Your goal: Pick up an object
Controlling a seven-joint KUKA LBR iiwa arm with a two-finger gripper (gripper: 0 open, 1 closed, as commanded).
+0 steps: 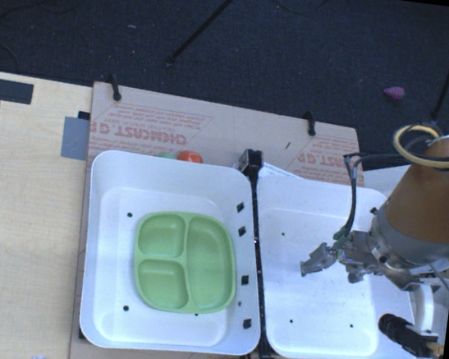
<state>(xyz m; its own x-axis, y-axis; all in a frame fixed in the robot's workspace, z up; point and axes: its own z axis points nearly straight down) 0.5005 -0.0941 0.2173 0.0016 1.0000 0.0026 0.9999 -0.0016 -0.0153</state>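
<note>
While my gripper (318, 262) hangs over the right bin (301, 343) — I cannot tell its state — the green divided plate (185, 262) lies well apart in the left bin (98, 314), so I'd cross over and descend on its rim

The arm (429, 195) ran off the right edge, so most of its body was out of sight. Its bulk covered the right bin's (311, 328) far right corner and part of that wall. The gripper (322, 261) was small and smeared; whether its fingers were apart or together couldn't be told. Behind the left bin's (98, 314) back rim, an orange thing (189, 157) and a sliver of green (164, 155) poked up, mostly hidden, too little showing to name. The cardboard's (157, 128) printed lettering was upside down and blurry.
</note>
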